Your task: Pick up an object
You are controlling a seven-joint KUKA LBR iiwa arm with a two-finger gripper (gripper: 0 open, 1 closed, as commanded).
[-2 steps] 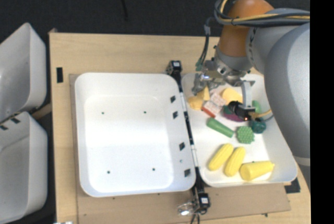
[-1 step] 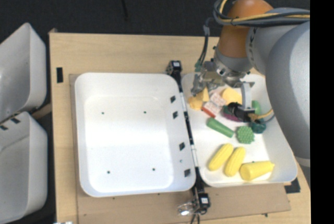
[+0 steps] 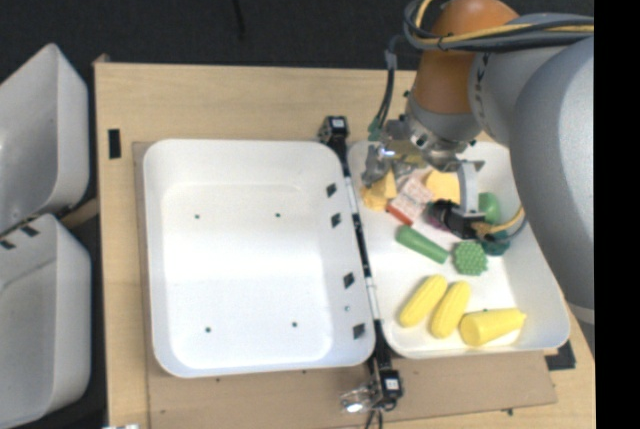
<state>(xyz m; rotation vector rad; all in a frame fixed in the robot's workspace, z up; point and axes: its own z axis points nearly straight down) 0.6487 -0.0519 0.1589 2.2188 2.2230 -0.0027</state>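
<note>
Where the right bin comes nearest you, three yellow corn-shaped pieces lie together; behind them lie a green stick and a knobbly green ball. Farther back, the hand hangs over yellow blocks; its grip you cannot tell.

The grey arm carries an orange band, black and yellow cables looped above it.
</note>
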